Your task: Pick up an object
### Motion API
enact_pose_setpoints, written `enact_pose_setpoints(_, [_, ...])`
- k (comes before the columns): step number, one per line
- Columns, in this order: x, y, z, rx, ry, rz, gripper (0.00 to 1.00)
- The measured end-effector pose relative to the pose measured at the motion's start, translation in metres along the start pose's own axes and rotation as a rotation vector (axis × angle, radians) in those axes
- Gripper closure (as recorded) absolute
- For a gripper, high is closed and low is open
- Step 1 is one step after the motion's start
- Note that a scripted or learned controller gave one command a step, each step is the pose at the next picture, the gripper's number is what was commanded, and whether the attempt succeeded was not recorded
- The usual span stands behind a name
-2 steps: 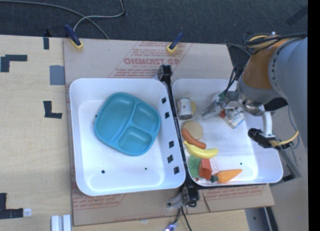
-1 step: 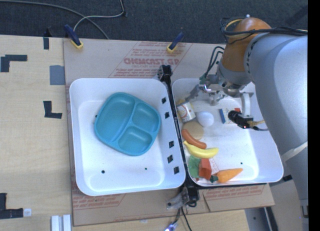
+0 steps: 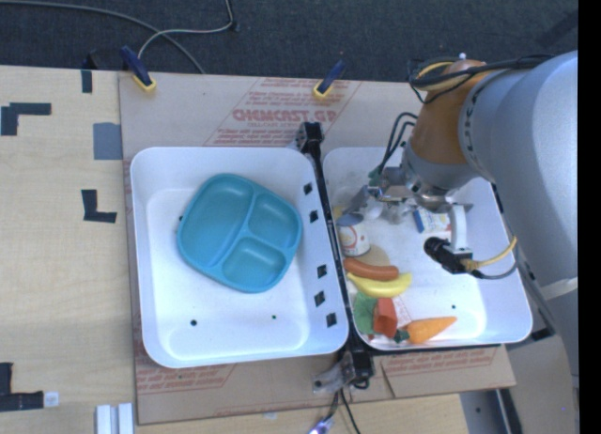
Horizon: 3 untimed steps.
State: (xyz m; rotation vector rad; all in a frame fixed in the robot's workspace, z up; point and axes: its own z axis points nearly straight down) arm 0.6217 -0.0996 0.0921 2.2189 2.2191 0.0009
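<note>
My gripper [image 3: 371,203] hangs low over the upper left part of the right bin [image 3: 498,329], below the orange band of the arm. Just under it and to the left stands a small white cup-like object [image 3: 350,236] against the bin's left wall. Further toward the front lie a red sausage [image 3: 370,270], a yellow banana [image 3: 380,285], a red block [image 3: 385,316], a green piece [image 3: 362,311] and an orange carrot [image 3: 427,330]. Nothing is visibly held.
The left bin [image 3: 160,329] holds a blue divided plate [image 3: 240,231]. A black divider with clips [image 3: 322,235] runs between the bins. The grey arm [image 3: 526,141] covers the right bin's far right side. Cables [image 3: 470,263] trail beside the wrist.
</note>
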Motion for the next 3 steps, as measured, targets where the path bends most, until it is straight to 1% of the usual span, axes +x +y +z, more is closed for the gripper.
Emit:
enact_pose_setpoints(1, [0.004, 0.034, 0.007, 0.000, 0.001, -0.001, 0.00])
enact_pose_setpoints(2, [0.001, 0.047, 0.007, 0.002, 0.002, -0.003, 0.00])
enact_pose_setpoints(3, [0.000, 0.047, -0.004, 0.001, 0.000, -0.004, 1.00])
